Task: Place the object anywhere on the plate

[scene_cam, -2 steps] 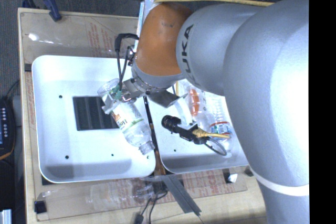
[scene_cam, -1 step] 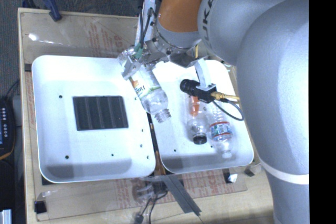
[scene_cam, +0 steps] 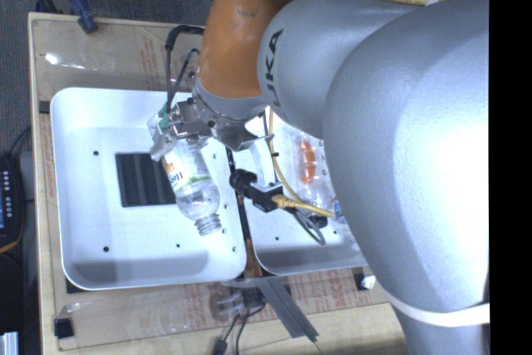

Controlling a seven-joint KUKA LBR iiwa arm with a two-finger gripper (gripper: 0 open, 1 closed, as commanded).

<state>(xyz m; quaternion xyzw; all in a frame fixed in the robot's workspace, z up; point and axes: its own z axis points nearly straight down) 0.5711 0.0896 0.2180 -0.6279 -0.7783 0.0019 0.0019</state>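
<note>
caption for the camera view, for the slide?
KUKA arm carries a clear plastic bottle tilted above the left white bin, beside its dark plate.

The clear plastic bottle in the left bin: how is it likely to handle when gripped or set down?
The bottle looks clear and apparently empty, so probably light, and its thin walls may dent under the gripper. Its round body would likely roll if laid on the dark plate. The smooth plastic may slip.

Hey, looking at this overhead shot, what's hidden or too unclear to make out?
- Tool: the wrist covers its fingers in the camera view, so their state and any hold on the plastic bottle cannot be told.
- Right bin: the arm hides most of it.
- Orange-printed packet: partly covered by the arm, print too small to read.
</note>
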